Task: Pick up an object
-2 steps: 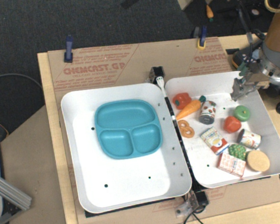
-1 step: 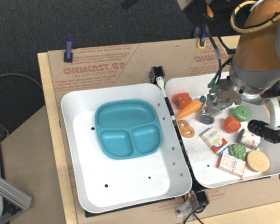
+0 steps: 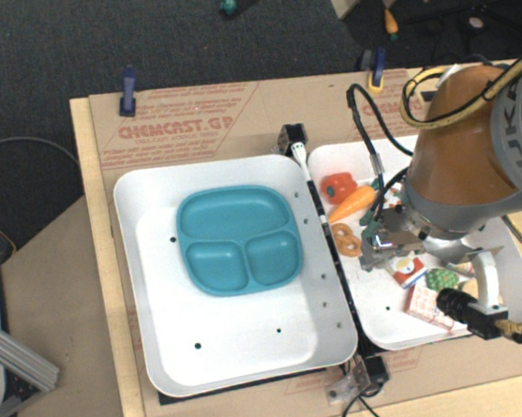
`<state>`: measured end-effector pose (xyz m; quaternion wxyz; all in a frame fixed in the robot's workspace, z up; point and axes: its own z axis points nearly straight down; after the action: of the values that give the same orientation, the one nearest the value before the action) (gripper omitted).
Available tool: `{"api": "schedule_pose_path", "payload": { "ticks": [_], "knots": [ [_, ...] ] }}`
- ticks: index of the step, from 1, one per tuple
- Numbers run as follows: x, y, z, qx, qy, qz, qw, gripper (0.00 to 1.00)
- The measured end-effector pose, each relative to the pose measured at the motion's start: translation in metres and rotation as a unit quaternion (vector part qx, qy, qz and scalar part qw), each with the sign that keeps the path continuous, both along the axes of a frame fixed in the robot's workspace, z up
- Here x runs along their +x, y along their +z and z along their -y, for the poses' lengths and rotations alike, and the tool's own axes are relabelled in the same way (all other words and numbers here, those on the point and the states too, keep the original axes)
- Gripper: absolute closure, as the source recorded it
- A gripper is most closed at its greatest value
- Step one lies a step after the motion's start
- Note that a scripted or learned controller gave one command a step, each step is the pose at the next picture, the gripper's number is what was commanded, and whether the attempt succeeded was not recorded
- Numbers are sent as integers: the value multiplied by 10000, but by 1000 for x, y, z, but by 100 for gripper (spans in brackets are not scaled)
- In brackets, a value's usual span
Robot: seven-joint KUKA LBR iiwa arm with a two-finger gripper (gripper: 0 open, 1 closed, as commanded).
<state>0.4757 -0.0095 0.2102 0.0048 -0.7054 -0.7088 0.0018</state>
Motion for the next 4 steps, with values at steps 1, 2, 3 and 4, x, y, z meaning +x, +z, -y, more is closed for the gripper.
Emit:
{"api": "schedule_pose_path", "payload": {
  "ticks": [1, 2, 3, 4],
  "knots": [
    [5, 181, 41, -32, -32, 153, 9999, 100],
    [3, 119, -17, -11, 6, 11, 10000, 100],
    [2, 56, -77, -14, 8, 5, 10000, 100],
    [4, 146, -121, 0, 11, 100, 9999, 100]
  ]
}}
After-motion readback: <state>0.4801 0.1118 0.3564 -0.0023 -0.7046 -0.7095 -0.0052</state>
